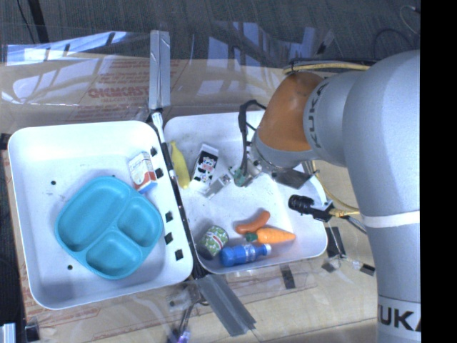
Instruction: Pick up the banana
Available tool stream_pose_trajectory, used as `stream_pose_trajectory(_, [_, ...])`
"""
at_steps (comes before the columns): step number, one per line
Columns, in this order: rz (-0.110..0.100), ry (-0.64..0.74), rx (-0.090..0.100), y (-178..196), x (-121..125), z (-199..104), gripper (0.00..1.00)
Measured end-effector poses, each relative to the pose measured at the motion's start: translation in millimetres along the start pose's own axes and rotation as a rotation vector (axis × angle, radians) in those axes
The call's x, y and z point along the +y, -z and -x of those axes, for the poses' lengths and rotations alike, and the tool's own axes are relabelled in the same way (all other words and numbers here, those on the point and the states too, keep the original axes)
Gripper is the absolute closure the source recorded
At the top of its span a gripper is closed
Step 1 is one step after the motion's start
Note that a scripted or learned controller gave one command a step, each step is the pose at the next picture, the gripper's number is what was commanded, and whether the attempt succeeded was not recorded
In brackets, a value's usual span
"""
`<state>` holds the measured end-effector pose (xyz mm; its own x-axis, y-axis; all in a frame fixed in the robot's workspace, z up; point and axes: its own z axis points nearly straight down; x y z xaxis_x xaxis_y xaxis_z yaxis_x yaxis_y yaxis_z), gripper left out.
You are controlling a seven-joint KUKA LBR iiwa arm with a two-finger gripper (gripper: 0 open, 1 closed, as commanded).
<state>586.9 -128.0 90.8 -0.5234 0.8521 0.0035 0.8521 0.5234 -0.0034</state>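
Reaching in from the right of the frame, wrist bent down over the right bin point(300, 131), tool point(241, 177) hanging near its middle; finger state impossible to tell. Lying against that bin's left wall, banana point(180, 167): yellow, slim, long axis running top to bottom.
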Motion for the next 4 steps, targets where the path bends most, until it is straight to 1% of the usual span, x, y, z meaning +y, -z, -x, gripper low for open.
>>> stream_pose_trajectory(1, [0.002,-0.037,-0.002,100,-41,-103,0.0])
stream_pose_trajectory(2, [0.004,-0.412,-0.003,180,-1,-132,0.0])
stream_pose_trajectory(3, [-0.001,-0.512,-0.002,98,32,-62,0.0])
stream_pose_trajectory(4, [0.0,-0.511,-0.001,99,33,-62,0.0])
